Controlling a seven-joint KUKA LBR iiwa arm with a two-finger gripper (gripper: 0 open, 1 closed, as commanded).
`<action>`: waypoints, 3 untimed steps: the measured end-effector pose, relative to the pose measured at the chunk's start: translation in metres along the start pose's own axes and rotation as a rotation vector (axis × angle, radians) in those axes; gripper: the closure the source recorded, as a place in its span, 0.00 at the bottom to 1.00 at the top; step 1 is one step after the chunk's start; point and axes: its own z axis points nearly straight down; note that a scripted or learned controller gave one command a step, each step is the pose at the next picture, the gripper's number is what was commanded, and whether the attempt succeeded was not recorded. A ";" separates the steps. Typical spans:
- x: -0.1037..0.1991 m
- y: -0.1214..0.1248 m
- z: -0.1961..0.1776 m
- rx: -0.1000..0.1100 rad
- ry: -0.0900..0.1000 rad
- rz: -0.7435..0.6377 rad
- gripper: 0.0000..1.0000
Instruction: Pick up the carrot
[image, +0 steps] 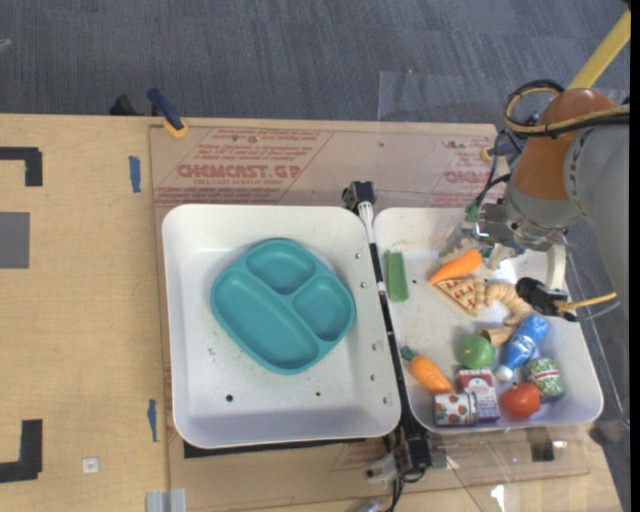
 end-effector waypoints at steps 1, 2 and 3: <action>0.031 -0.041 -0.001 0.002 0.002 -0.008 0.00; 0.028 -0.041 -0.012 0.007 -0.001 -0.003 1.00; 0.099 -0.003 -0.101 0.006 0.001 0.106 1.00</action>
